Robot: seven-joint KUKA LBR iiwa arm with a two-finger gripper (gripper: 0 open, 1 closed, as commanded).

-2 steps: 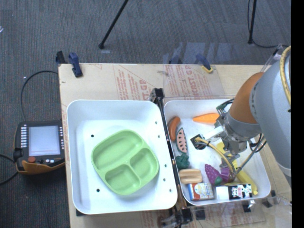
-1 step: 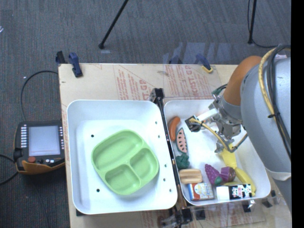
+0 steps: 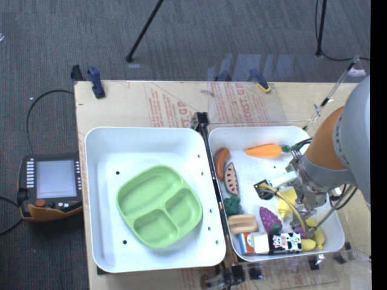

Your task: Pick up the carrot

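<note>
Looking down on your bench, you have the orange plastic carrot with a green leafy tip (image 3: 266, 151) lying on its side near the far wall of the right-hand white bin (image 3: 275, 132), with bare floor around it, so you can reach it without nudging its neighbours. The grey arm's two-finger gripper (image 3: 302, 213) hangs lower in that bin, over the yellow toy pieces (image 3: 287, 201), well apart from the carrot; from this angle you cannot tell how the gripper is set, and nothing is seen held.

The other toy foods crowd the near half of that bin: a watermelon slice (image 3: 231, 177), a purple grape bunch (image 3: 269, 218), a tan bread piece (image 3: 242, 223) and a small cow-patterned carton (image 3: 284, 241). In the left bin (image 3: 97, 162) a pale green divided plate (image 3: 159, 206) lies tilted.

Red print runs across the cardboard sheet (image 3: 181, 104) under the bins, but it sits reversed to you and too faint to read. The carton's label is likewise too small to make out.
</note>
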